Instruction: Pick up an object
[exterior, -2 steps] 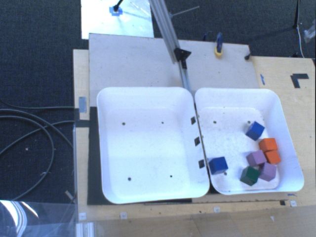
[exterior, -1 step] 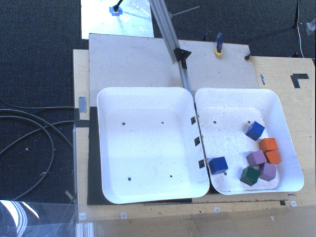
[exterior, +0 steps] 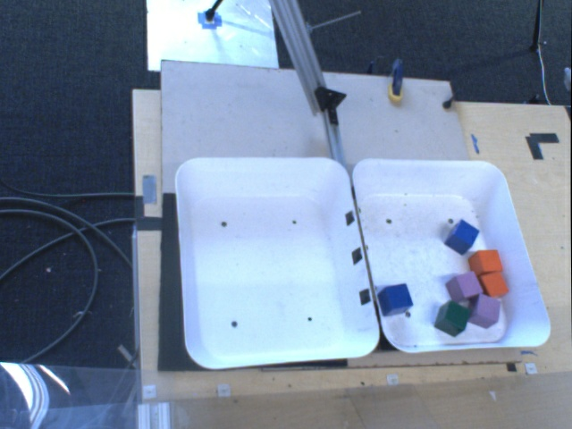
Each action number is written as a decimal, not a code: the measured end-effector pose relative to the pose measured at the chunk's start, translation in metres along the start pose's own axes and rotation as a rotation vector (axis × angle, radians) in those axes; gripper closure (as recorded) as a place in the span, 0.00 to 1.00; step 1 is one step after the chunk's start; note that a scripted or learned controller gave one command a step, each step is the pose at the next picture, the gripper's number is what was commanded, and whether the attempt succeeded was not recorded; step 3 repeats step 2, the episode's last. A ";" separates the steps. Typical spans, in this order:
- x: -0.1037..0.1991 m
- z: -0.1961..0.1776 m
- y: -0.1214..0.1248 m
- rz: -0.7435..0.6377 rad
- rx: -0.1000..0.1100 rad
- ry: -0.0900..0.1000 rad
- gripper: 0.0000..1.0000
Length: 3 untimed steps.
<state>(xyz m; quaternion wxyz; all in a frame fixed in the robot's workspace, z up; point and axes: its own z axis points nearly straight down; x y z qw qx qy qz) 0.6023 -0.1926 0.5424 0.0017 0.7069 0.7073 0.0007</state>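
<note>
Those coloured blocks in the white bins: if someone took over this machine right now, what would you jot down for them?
Tool: I see no block held by it in the camera view.
Blocks: all in the right bin. Blue block toward the far side, another blue block near the divider, two orange blocks, two purple blocks and a green block clustered at the near right.
Done: nothing lifted.
Left: pick any one block; the lone blue ones look easiest.
</note>
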 end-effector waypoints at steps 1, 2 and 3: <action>0.018 0.000 -0.033 -0.004 0.000 0.001 0.00; 0.029 0.000 -0.080 -0.003 0.000 0.001 0.00; 0.029 0.000 -0.080 -0.003 0.000 0.001 0.00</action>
